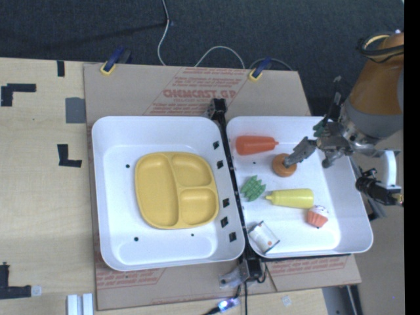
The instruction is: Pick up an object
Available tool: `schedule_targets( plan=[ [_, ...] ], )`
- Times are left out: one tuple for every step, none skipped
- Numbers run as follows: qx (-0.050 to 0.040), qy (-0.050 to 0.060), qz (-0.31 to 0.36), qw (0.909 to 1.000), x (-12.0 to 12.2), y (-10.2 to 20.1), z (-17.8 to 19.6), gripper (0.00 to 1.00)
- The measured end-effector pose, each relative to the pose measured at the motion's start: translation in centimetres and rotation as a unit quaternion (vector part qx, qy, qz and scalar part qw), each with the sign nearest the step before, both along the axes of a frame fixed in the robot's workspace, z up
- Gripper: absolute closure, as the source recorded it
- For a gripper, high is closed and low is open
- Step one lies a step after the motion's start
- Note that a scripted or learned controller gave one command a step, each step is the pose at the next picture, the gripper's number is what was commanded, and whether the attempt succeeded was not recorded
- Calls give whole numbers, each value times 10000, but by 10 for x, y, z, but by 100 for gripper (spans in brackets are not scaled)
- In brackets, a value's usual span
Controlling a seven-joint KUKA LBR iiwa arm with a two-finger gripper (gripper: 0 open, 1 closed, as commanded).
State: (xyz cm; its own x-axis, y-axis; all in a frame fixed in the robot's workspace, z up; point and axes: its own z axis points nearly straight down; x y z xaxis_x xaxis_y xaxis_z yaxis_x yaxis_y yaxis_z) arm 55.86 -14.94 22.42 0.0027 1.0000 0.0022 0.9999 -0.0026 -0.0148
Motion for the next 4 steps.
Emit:
schedule_targets(
  plan=[
    [-10,-65,20,10000,3,1,7,0],
    [-10,-44,12,10000,-4,-6,-50,0],
    [-12,-54,18,10000,0,-6,-112,0],
    [-16,-65,20,10000,0,-6,-140,0]
  ],
)
